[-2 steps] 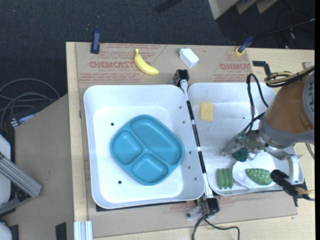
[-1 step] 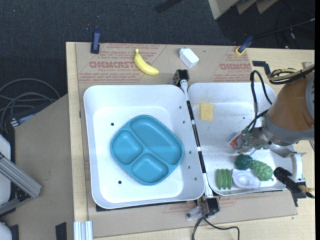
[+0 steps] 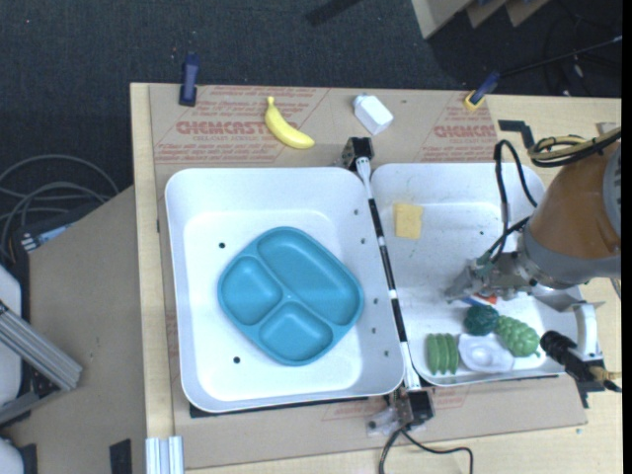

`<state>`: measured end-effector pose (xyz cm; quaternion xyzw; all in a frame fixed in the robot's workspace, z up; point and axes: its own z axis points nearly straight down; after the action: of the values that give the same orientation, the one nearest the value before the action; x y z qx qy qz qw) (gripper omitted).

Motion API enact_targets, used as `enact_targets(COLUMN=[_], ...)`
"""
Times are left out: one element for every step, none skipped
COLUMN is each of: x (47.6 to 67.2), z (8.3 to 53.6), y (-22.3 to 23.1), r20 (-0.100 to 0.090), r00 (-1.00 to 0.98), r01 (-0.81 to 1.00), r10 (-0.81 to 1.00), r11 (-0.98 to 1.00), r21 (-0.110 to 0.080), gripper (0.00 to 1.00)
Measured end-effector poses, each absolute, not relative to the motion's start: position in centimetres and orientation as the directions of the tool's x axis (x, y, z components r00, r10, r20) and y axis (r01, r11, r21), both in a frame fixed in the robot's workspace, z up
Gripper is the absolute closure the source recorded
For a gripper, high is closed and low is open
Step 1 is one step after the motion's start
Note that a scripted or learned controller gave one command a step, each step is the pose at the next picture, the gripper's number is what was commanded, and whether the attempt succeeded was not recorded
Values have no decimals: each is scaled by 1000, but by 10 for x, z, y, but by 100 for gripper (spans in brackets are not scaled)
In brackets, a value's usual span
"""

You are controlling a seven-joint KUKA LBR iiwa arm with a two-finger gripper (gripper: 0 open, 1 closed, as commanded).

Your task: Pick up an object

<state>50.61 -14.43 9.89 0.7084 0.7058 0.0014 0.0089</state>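
Gripper [image 3: 481,286] low in right white bin [image 3: 444,191], above dark green round object [image 3: 482,318]; finger state cannot be told. Light green bumpy object [image 3: 516,335], white piece [image 3: 481,355], green pea pods [image 3: 442,353] at near edge. Yellow square sponge [image 3: 408,220] toward far edge. Blue divided plastic tray [image 3: 287,293] centred in left white bin [image 3: 197,200].

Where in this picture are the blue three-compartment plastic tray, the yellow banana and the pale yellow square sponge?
Blue three-compartment plastic tray [image 3: 288,294]: camera view, on the ridge where its compartments meet.
Yellow banana [image 3: 286,128]: camera view, middle of its curved body.
Pale yellow square sponge [image 3: 408,220]: camera view, centre of its top face.
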Motion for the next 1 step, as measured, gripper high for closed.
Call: enact_targets(x=[478], z=[84], y=[-133], r20=[1], r00=[1], r01=[1000], r10=[1000], r11=[-1], r21=[-3], gripper=[0])
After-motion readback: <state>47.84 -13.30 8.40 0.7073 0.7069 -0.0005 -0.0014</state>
